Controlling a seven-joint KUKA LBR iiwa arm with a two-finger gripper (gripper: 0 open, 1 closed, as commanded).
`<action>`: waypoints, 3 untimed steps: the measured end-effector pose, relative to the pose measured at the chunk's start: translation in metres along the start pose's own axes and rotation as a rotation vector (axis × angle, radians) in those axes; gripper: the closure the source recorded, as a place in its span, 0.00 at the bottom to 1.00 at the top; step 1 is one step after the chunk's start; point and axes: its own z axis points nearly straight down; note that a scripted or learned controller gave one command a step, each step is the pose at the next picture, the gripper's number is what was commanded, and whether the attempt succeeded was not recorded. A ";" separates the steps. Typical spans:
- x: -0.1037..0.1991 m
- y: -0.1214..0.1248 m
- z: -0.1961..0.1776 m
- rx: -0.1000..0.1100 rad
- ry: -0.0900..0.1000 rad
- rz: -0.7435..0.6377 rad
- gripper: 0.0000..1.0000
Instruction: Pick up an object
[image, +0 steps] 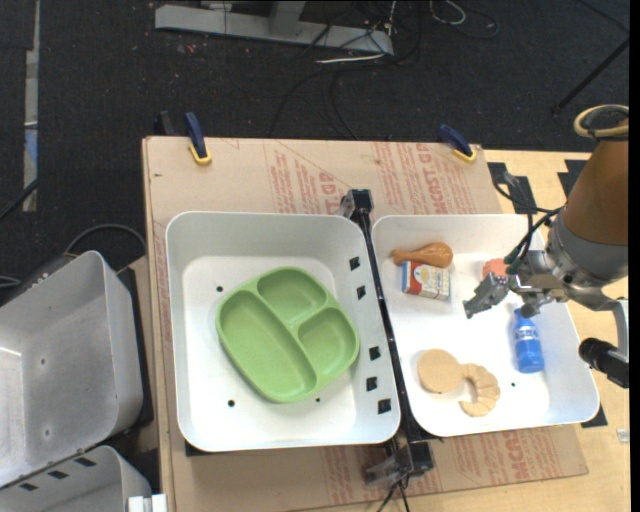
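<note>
A single fixed camera looks down at a slant from above the cardboard-topped bench (300, 170), far enough back to take in both shallow white plastic bins (190, 300) and dark floor beyond; its exact height is hard to judge.

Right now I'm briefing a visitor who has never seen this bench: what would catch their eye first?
The green divided plate lying alone in the left bin stands out most. Next comes the arm's gripper, hovering over the right bin among small items: a blue bottle, a small carton beside a toy drumstick, and two tan pastry shapes.
</note>
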 end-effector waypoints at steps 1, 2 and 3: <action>0.000 0.002 -0.006 -0.012 -0.002 -0.003 0.00; 0.004 -0.007 0.049 -0.008 -0.001 0.000 0.00; 0.004 -0.008 0.092 -0.009 -0.002 0.000 0.00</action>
